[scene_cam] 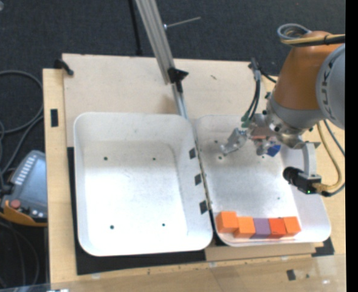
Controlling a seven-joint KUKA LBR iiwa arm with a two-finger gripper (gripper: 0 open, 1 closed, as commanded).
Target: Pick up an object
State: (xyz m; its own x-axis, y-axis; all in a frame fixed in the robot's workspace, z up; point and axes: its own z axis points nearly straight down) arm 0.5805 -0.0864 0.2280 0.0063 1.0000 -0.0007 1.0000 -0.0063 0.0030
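arm (306, 72) reaches in from the right, orange band above the wrist. gripper (251, 142) hangs over the upper part of the right bin (251, 187). one silver finger (232, 143) points left; a small blue part (273, 150) sits on the other side. fingers look spread apart, nothing between them. blocks (259, 225) lie in a row along the bin's near wall: orange, orange, purple, orange, orange, touching each other, well apart from the gripper. left bin (136, 181) sits beside, edges touching.
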